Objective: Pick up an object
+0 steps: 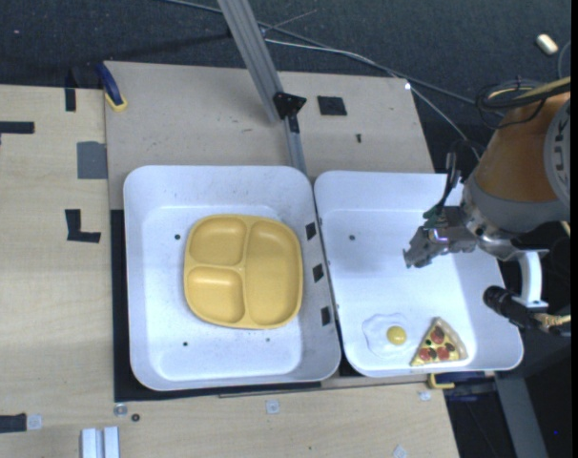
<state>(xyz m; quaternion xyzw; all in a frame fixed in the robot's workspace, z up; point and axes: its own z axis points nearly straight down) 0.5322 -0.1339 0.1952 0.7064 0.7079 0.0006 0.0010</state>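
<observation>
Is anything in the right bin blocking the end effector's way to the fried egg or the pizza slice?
Nothing visible does. The end effector hangs over bare white floor of the right bin; the fried egg and pizza slice lie side by side near the bin's front edge, uncovered.

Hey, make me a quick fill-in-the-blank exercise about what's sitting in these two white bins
1. The yellow divided plate lies in the ____ bin.
2. The plate has ____ compartments.
3. Beside the toy fried egg lies a toy ____ slice.
4. The gripper hovers over the ____ bin.

Missing words: left; three; pizza; right
</observation>
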